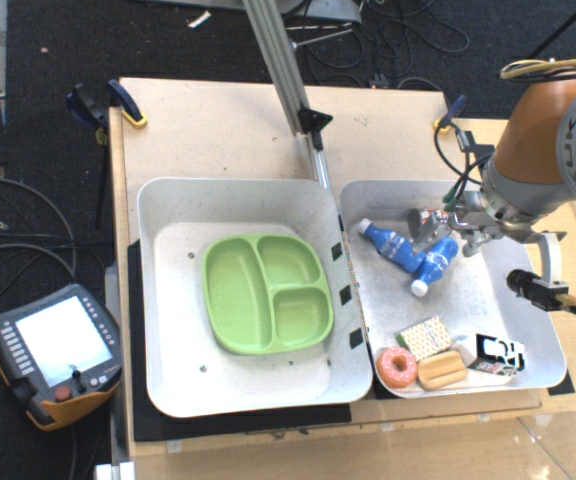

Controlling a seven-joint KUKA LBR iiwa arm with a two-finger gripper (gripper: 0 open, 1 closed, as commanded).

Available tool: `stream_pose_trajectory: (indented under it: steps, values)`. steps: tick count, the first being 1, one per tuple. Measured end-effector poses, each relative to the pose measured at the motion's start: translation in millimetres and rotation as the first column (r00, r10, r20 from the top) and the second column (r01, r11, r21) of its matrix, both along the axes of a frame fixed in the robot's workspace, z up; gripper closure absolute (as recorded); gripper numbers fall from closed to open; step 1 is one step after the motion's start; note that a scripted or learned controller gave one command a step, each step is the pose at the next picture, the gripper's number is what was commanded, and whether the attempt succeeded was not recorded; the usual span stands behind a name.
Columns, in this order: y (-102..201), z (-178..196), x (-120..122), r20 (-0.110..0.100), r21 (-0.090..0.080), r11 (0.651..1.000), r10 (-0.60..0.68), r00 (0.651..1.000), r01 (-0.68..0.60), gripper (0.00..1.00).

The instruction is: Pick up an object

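Observation:
Two blue bottles lie in the right bin (528,313). One bottle (386,245) points its white cap to the upper left; the other (437,261) points its cap to the lower left, and the two touch. My gripper (436,225) hangs low over the bin's far part, right above the spot where the bottles meet. Its tip blends with the bottles, so I cannot make out any contact. At the bin's near edge lie a pink donut (398,367), a speckled square sponge (427,337), a tan bread roll (442,370) and a black-and-white item (499,352).
A green divided plate (268,293) sits in the left bin (168,218). A slanted metal pole (283,58) rises from the divider between the bins. A teach pendant (56,353) lies on the floor at the left. The arm's grey body (553,148) overhangs the right bin's far right corner.

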State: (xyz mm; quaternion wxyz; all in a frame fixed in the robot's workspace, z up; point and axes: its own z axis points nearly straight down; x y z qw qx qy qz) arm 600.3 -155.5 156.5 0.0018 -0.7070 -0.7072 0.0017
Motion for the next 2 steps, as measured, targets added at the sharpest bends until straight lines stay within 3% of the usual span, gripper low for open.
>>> stream_pose_trajectory:
  steps: [1, 2]
  values:
    - [7, -62, -5, -0.002, 0.001, 1.0, 0.0, 1.0, 0.0, 0.0]
    - [6, -48, -3, 0.005, -0.001, 1.0, 0.0, 1.0, 0.0, 1.0]
